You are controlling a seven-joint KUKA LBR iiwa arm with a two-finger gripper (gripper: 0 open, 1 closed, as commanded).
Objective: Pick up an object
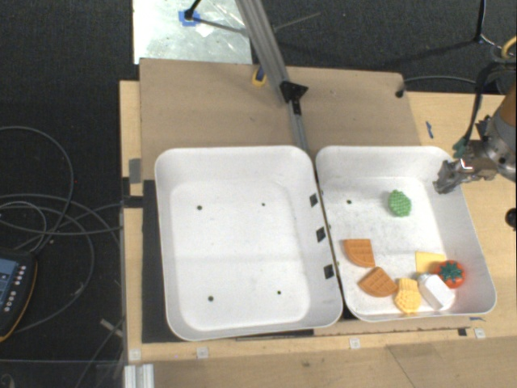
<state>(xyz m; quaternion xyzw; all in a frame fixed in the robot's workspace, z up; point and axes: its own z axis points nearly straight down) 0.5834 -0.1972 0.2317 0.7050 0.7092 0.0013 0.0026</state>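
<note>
The right bin (363,168) holds several small toy foods. A green knobbly piece (399,203) lies near its middle. Two orange waffle-like wedges (360,252) (376,282) sit lower down, beside a yellow waffle piece (409,296), a yellow cheese wedge (429,260), a white block (435,292) and a red tomato-like piece (451,274). My gripper (449,177) hangs over the right rim of this bin, up and to the right of the green piece, with nothing seen between its fingers.
The left bin (234,241) lies beside the right one, joined by black clips (321,233). A slanted grey pole (266,35) crosses the back of the bench. Cables trail on the floor at the left.
</note>
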